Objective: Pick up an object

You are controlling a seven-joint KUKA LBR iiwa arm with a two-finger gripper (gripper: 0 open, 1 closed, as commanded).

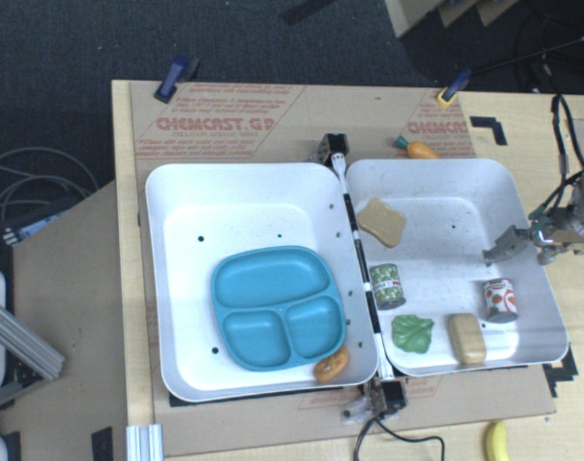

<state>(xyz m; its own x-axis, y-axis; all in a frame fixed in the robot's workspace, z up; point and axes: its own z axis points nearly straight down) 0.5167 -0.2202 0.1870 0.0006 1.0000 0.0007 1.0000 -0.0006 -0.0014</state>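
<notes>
Item: my tool (503,246), right edge of frame, over right bin (465,176); finger spread: cannot tell. Nearest object: small can (500,299), upright, just below it, lower right.

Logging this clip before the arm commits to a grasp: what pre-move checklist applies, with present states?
1. Gripper above right bin: ok.
2. Fingers open or shut: cannot tell.
3. Nothing held between the fingers: cannot tell.
4. Nearest target, small can, free of neighbours: ok.
5. Green-labelled can away from the bin divider: not ok, it lies against it.
6. Green toy and tan block apart: ok.
</notes>
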